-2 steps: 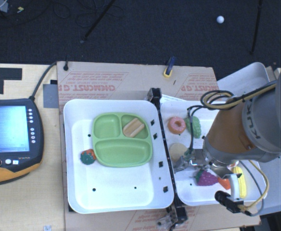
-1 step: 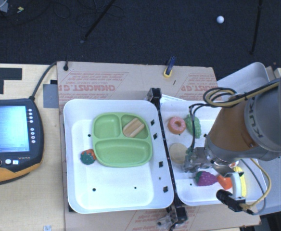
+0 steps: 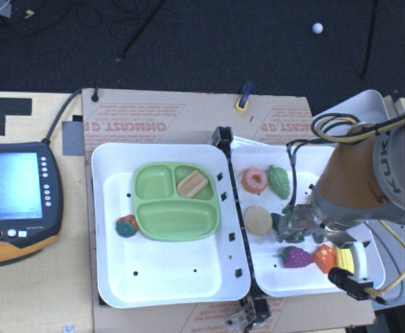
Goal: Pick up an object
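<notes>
under the arm (image 3: 355, 179), hand (image 3: 290, 229) half-hidden

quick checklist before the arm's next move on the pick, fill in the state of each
1. Gripper is down in the right bin: ok.
2. An object is between its fingers: cannot tell, the wrist hides them.
3. Targets close by: purple grapes and tan round piece lie beside the gripper: ok.
4. Room around the grapes: not ok, red-orange toy sits right next to them.
5. Pink donut and green leafy toy lie apart from the gripper: ok.
</notes>
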`<state>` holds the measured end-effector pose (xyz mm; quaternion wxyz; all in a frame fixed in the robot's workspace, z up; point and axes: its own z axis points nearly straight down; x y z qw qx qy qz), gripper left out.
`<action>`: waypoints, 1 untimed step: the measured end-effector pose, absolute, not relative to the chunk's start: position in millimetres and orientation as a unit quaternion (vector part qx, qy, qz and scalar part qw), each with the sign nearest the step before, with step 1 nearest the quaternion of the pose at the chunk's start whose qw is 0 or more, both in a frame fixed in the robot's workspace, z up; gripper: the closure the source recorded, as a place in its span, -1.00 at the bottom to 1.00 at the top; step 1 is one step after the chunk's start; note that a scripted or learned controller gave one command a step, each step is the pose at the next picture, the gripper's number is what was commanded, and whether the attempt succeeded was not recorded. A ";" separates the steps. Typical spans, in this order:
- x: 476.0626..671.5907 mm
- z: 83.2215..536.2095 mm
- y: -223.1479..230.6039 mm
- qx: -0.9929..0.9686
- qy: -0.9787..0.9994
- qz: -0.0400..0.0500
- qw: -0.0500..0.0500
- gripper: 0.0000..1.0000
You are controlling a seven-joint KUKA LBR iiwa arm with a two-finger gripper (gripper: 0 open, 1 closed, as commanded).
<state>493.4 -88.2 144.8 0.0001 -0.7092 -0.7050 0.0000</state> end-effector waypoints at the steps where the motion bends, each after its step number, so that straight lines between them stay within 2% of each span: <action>1: 495.8 206.9 -85.2 -0.707 -0.707 -0.001 -0.001 1.00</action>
